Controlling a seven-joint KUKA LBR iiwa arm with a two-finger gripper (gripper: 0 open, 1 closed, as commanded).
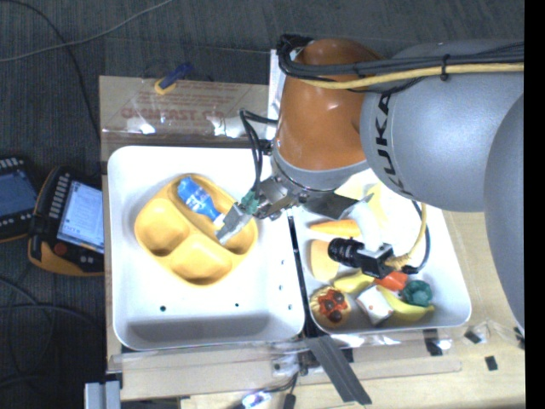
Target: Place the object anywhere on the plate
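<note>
Blue bottle: one, on the one yellow plate | hand at its end, grip cannot tell

1. Left bin: white, shallow, on table; rim meets item 2.
2. Right bin: white, same type. Contents, all close-packed:
 - yellow-orange wedge, far end
 - yellow block, just below wedge
 - small orange pc, mid
 - green lump, R side, beside orange pc
 - yellow banana-like pc, near rim
 - white pc, touching banana-like pc
 - red-brown round item, near L corner; detail unclear
3. Clear plastic sheet, red print, behind left bin; blue clip at its far edge.
4. Pendant, yellow/black, lit screen, on carpet L of table.
5. Black cable looping over carpet.
</note>
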